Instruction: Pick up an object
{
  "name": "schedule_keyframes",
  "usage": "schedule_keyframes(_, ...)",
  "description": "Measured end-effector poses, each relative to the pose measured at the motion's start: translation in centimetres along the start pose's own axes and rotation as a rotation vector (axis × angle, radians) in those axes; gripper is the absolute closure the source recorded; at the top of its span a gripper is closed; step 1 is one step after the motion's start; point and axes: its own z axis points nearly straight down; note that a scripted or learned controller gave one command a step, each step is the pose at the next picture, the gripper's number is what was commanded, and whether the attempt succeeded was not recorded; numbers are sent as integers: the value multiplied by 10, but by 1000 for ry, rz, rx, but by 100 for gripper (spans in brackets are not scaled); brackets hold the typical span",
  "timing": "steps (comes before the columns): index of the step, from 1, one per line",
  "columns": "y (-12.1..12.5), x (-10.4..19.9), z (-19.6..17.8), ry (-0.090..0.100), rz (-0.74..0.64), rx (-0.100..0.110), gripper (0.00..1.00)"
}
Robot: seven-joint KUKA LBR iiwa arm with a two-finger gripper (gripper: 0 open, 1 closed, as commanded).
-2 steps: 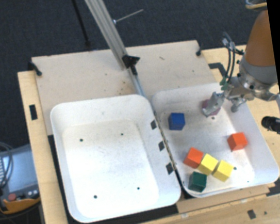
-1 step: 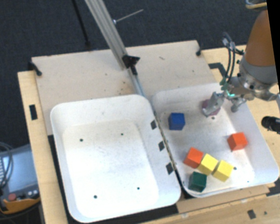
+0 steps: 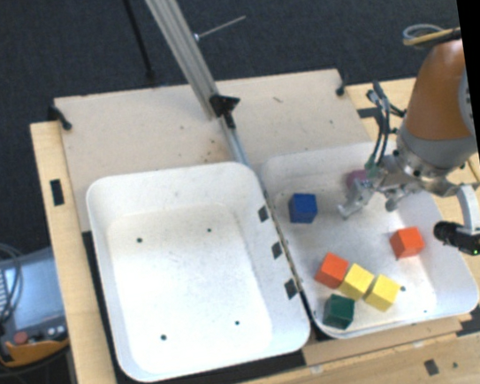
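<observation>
Two white bins sit on the table (image 3: 67,257). Left bin (image 3: 188,266): just a speckled floor. Right bin (image 3: 434,292) holds a blue cube (image 3: 303,207) upper left, a red-orange cube (image 3: 407,242) at right, and a cluster at lower centre: orange cube (image 3: 332,269), two yellow cubes (image 3: 358,281) (image 3: 381,292) touching, green cube (image 3: 338,310) just beside them. Gripper (image 3: 367,193) hangs over the right bin's upper part, right of the blue cube. A small pinkish thing (image 3: 359,178) at the gripper is too blurred to identify. Can't tell if the gripper is spread or closed. Arm (image 3: 438,112) cut off at the right of frame.
</observation>
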Motion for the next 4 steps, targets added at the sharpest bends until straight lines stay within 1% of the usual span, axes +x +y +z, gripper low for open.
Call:
schedule_keyframes(1, -6, 0, 44, 0, 1, 1, 0)
schedule_keyframes(2, -5, -1, 90, -2, 1, -5, 0)
schedule_keyframes(3, -4, -2, 76, -1, 7, -10, 100)
schedule_keyframes(4, -1, -7, 32, -1, 4, -9, 100)
